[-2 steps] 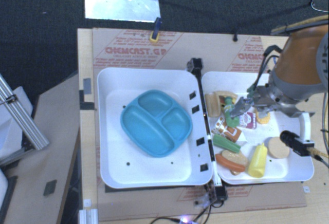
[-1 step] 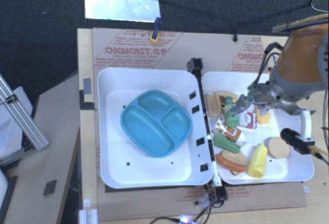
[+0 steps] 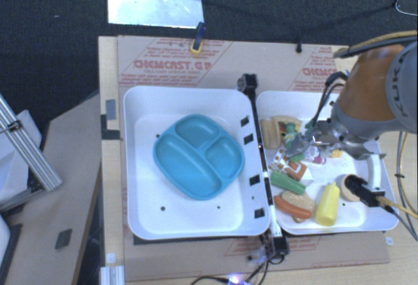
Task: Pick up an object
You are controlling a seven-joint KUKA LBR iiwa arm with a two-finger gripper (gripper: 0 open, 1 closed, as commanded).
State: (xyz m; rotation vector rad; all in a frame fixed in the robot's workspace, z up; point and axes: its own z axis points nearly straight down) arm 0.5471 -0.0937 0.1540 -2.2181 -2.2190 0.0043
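The right bin [image 3: 375, 221] holds several toy foods. Among them are a yellow bottle [image 3: 328, 204], a hot dog [image 3: 293, 205], a green vegetable [image 3: 286, 180], a small red and white carton [image 3: 289, 164] and a tan block [image 3: 269, 133]. My gripper [image 3: 299, 144] hangs low over the middle of this bin, just above the carton and right of the tan block. The grey arm with its orange band [image 3: 373, 81] comes in from the right and covers part of the bin's far side.
The left bin [image 3: 140, 212] holds a blue divided plate [image 3: 198, 155]. A black divider [image 3: 257, 153] runs between the two bins. A pale round item [image 3: 343, 187] lies near the right bin's front right corner. Brown board surrounds the bins.
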